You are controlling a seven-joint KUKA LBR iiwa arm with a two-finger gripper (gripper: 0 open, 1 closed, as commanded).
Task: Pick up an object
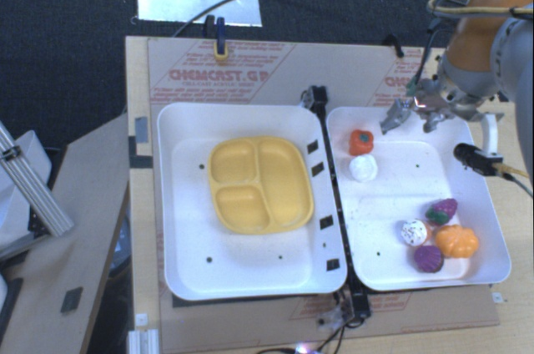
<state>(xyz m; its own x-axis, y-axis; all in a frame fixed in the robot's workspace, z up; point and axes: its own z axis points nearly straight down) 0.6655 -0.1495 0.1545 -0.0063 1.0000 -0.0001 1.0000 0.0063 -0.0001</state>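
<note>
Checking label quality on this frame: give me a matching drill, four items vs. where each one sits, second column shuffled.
Items:
1. yellow divided tray
2. red-orange toy
3. white ball
4. orange toy

Places:
A. near right corner of the right bin
B. middle of the left bin
C. far left part of the right bin, nearest the end effector
D. right bin, just in front of the red-orange toy

Pairs: 1-B, 2-C, 3-D, 4-A
</note>
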